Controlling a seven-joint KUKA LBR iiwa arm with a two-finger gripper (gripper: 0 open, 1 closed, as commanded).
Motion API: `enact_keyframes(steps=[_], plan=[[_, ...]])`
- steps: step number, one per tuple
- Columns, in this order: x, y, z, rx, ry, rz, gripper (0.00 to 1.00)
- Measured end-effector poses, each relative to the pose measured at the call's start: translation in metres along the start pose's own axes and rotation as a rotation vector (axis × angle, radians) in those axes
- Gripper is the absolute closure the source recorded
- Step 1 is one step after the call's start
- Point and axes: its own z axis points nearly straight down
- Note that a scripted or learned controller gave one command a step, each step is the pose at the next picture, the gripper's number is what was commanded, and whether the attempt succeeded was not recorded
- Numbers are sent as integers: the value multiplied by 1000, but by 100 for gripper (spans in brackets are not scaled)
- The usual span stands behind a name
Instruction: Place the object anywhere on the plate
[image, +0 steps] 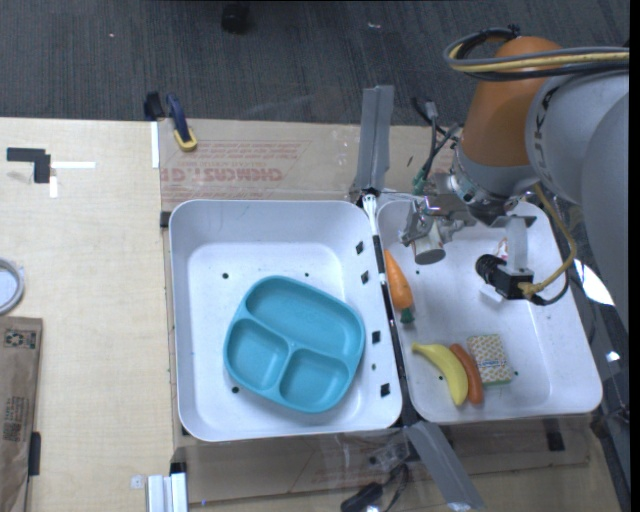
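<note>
Left bin (190, 300): a shallow white tray holding a blue plate (293, 344) — it has three compartments, lies tilted toward the bin's near side, and carries nothing on it.

Divider: the two bins meet edge to edge along a line of small black clips.

Carrot (399, 283): orange with a green stub at its near end, lying lengthwise in the right bin, just beside that shared wall.

Right bin (560, 390): white, and it holds all the loose items.

Banana (447, 368): yellow, curved, in the near part of the right bin.

Sausage (468, 373): reddish and short, touching the banana's right side.

Cracker-like square (491, 358): pale, dotted, just beside the sausage.

Gripper (428, 240): hanging over the far left part of the right bin, above and apart from the carrot — nothing shows between its fingers, and how wide the jaws stand cannot be told from this angle.

Arm (510, 100): grey with an orange band, entering from the right, cables looped over it.
</note>
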Motion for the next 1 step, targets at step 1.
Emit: enact_keyframes(steps=[1], plan=[[50, -34, 1, 2, 1, -134, 100]])
